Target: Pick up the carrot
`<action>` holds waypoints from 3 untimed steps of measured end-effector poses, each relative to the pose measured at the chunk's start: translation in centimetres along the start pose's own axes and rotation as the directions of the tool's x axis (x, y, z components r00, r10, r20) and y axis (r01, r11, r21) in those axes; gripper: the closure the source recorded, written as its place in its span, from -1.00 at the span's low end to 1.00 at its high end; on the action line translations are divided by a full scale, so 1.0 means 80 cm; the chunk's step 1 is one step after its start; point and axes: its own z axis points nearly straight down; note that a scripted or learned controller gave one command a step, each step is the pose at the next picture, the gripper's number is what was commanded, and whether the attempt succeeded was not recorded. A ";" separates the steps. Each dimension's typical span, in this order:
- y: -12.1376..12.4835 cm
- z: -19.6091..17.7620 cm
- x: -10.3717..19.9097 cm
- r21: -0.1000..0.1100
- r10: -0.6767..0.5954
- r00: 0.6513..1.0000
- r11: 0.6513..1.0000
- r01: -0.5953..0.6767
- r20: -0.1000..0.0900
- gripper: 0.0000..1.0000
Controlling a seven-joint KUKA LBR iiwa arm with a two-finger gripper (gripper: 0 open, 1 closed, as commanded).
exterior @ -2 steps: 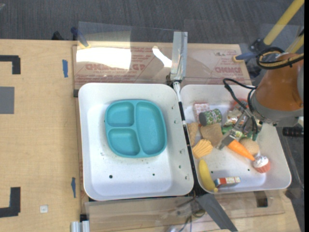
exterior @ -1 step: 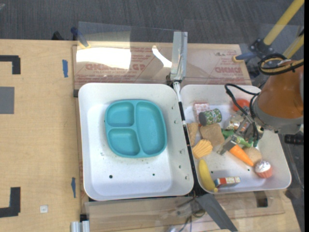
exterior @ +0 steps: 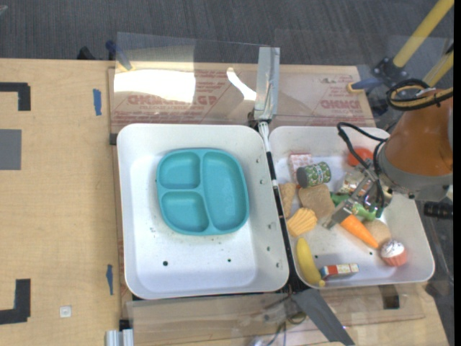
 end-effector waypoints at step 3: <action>-0.019 -0.002 0.033 0.001 0.431 0.902 0.902 -0.431 0.013 -1.00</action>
